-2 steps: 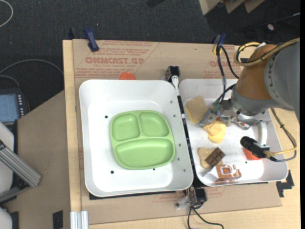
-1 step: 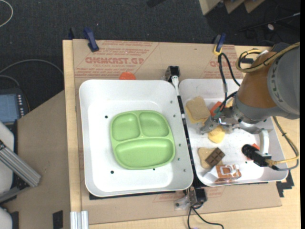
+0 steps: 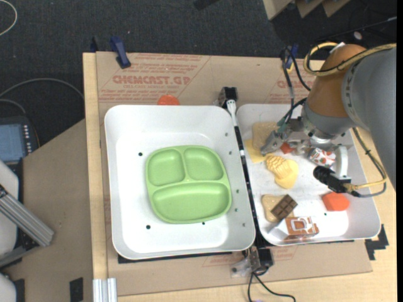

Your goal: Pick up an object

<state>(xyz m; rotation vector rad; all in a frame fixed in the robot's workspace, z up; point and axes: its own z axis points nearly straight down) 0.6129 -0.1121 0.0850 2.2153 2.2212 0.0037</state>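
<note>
While the grey arm (image 3: 359,87) is reaching in from the right, its gripper (image 3: 283,140) is hanging low over the far part of the right bin (image 3: 362,222). I cannot tell if it is open or closed, because the metal parts are blurring together there. Nothing is showing as held.

Toys to pick are lying in that bin. A yellow lumpy toy (image 3: 281,170) is sitting just in front of the gripper. A pale yellow flat piece (image 3: 259,140) is lying beside the bin's left wall. A brown chocolate bar toy (image 3: 284,206) is lying on a tan piece (image 3: 271,201) nearer the front, with a small orange and white packet (image 3: 300,227) next to it. An orange block (image 3: 335,201) is sitting near the right side.

A green plate (image 3: 187,183) with three parts is sitting in the middle of the left bin (image 3: 123,131).

Things could be going wrong here. The toys are lying close together, so the gripper could be pushing one away instead of grabbing it. The yellow toy is round and bumpy, so it could be slipping out.

Red letters on the brown board (image 3: 151,77) are reading something like "CHEMCAST". The smaller words are too blurry to read.
</note>
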